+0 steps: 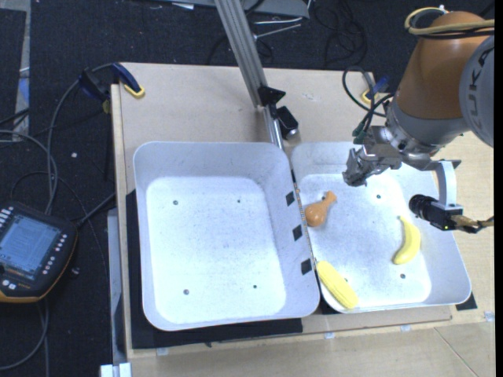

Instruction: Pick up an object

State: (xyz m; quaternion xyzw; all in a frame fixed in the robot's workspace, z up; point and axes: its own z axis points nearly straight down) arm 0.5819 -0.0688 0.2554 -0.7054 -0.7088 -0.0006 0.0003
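The right bin (448,289) holds three objects. An orange-brown drumstick-shaped toy (318,210) lies near its left wall. A yellow banana (407,242) rests toward the right side. A yellow corn cob (337,284) lies at the bin's front left corner. My gripper (357,171) hangs over the back of the right bin, up and to the right of the drumstick toy. No object shows between its dark fingers.
The left bin (149,163) stands beside the right one, sharing a raised middle wall. A slanted aluminium bar (245,45) with black clamps comes down at the back between the bins. A black fitting (431,210) juts over the right bin's right edge.
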